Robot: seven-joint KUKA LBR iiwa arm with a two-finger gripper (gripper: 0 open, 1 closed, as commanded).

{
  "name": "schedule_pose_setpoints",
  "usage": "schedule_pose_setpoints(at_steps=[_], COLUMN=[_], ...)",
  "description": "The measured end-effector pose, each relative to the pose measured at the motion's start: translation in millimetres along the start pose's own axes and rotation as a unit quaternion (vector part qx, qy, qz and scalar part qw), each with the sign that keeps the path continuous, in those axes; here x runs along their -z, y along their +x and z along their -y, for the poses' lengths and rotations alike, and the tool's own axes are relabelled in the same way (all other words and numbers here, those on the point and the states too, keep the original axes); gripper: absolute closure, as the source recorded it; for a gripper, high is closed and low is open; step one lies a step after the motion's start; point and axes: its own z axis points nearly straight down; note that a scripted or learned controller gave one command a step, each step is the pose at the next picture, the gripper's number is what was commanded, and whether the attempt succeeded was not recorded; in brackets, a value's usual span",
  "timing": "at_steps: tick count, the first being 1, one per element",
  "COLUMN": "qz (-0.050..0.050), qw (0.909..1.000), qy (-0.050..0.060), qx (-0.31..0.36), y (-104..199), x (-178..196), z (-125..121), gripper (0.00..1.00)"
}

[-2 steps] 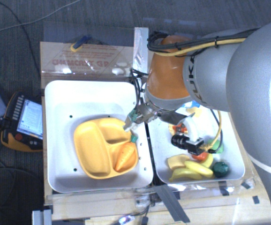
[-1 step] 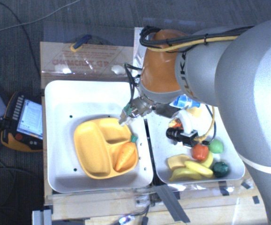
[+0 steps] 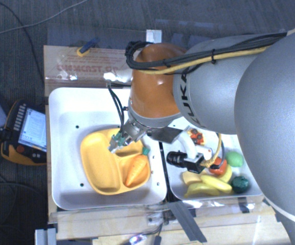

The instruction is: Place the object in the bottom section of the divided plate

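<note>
Dark grey carpet around a bench bearing two shallow white bins, left bin (image 3: 60,137) and right bin (image 3: 249,190) side by side. In the left bin, a yellow divided plate (image 3: 99,162), tilted across the bin floor. In the plate's lower right section, an orange carrot (image 3: 136,170), lying at a slant with a bit of green at its upper end. Just above and left of the carrot, over the plate's dividing ridge, the gripper (image 3: 118,141), apart from the carrot; fingers too small and dark to judge, so cannot tell whether spread or closed. In the right bin, bananas (image 3: 206,185), a green fruit (image 3: 234,160), and other toy pieces. Left of the bench, a yellow-edged pendant (image 3: 27,134) on the carpet.
</note>
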Motion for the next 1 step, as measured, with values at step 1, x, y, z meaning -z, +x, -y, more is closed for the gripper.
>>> schedule_pose_setpoints(at_steps=[1], qz=[0.001], qw=[0.9987], qy=[0.000], qx=[0.050], y=[30.1], x=[9.1], z=[15.6], gripper=[1.00])
